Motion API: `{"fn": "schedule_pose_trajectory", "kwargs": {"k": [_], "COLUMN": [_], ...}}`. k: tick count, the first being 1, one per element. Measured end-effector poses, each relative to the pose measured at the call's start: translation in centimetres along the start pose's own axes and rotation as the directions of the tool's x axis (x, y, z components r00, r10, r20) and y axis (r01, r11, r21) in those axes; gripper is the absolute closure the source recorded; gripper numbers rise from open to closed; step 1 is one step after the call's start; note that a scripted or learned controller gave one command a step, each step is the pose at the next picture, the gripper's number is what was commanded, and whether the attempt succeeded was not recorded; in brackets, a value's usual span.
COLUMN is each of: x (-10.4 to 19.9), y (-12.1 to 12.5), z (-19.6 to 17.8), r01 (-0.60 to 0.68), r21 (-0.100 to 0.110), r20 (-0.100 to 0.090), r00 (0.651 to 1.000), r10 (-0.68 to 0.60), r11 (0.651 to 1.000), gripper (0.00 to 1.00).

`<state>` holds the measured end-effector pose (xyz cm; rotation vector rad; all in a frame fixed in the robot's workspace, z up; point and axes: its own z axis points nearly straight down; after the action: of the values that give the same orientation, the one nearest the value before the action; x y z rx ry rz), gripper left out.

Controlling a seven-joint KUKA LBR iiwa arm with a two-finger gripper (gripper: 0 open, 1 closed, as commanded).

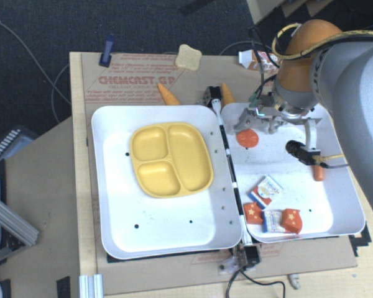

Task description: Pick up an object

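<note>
My gripper [258, 121] hangs over the far left part of the right bin [342, 219], under the orange wrist band. A round red object [248, 138] lies in the bin just in front of and below the gripper, very close to it; whether they touch cannot be told. Nearer the front of the same bin are a small white and blue packet [267, 190], a red box with a star [253, 212], a white packet [273, 220] and a second red piece [291, 220]. A small orange piece [318, 173] lies toward the bin's right side.
The left bin [112, 216] holds a yellow divided plate [171, 158]. Behind the bins on the board lie an orange carrot [168, 94], a second orange piece [227, 94], a bread slice [188, 56] and a blue item [105, 49].
</note>
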<state>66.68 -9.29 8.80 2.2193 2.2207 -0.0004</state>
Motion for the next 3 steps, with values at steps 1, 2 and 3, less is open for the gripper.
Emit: {"fn": "schedule_pose_trajectory", "kwargs": {"k": [1,2,3], "x": [-0.5,-1.2,0.1], "y": [-1.1,0.0,0.0], "z": [0.3,0.3,0.3], "r01": [-0.001,0.000,0.000], "r21": [0.003,-0.001,0.001], "r20": [-0.001,-0.001,-0.002], "r00": [1.000,1.000,1.000], "r10": [0.001,0.000,0.000], "r11": [1.000,1.000,1.000], "gripper": [0.00,0.00,0.00]}}
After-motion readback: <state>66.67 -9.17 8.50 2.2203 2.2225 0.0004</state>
